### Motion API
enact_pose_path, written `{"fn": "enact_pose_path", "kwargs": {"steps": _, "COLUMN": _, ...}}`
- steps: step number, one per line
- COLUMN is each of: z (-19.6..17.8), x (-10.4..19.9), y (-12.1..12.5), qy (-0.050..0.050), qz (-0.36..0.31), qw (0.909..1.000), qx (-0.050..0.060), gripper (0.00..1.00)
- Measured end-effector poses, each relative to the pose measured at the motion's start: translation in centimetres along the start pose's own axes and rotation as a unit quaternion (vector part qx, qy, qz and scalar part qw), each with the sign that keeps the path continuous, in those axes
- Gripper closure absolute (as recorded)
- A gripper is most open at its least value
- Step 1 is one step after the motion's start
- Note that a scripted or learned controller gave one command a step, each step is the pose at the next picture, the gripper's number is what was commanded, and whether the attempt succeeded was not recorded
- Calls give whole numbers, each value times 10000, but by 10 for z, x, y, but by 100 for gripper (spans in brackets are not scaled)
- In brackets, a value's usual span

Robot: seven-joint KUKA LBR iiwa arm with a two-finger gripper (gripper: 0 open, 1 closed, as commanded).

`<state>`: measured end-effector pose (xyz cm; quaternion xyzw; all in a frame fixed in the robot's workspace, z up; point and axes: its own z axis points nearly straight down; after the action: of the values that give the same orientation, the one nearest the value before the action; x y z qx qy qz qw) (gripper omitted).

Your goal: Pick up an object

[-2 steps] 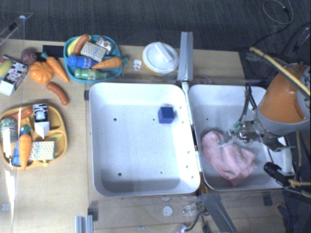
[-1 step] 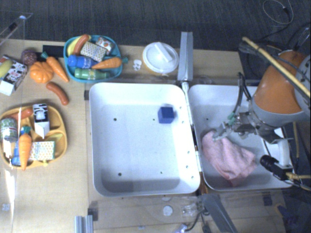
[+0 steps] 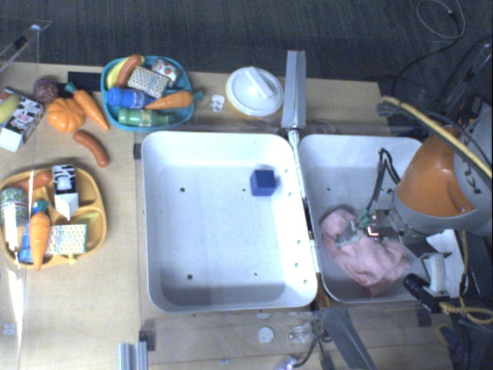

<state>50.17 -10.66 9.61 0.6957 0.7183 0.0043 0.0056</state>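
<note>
A crumpled pink cloth [image 3: 362,251] lies in the right bin [image 3: 339,168], toward its front. My gripper [image 3: 368,230] is low over the cloth's upper edge, its tips down among the folds. The arm's grey body and orange band [image 3: 435,179] come in from the right above it. A small blue cube [image 3: 263,182] rests in the left bin [image 3: 200,268], near its back right corner.
A blue bowl [image 3: 146,91] and a yellow plate [image 3: 54,218] of toy food stand left of the bins, with a toy pumpkin [image 3: 65,116] and carrot between them. A white lidded tub [image 3: 256,91] sits behind the bins. Cables hang at the right.
</note>
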Motion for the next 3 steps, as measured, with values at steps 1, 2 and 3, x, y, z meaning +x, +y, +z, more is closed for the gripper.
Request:
{"fn": "enact_pose_path", "kwargs": {"steps": 1, "z": 4, "x": 13, "y": 65, "qy": -11, "qz": -742, "qw": 9972, "qx": -43, "gripper": 0}}
{"fn": "enact_pose_path", "kwargs": {"steps": 2, "z": -42, "x": -22, "y": 29, "qy": 11, "qz": -679, "qw": 9977, "qx": 50, "gripper": 0}}
{"fn": "enact_pose_path", "kwargs": {"steps": 3, "z": 5, "x": -2, "y": 87, "qy": -4, "qz": -999, "qw": 9950, "qx": -13, "gripper": 0}}
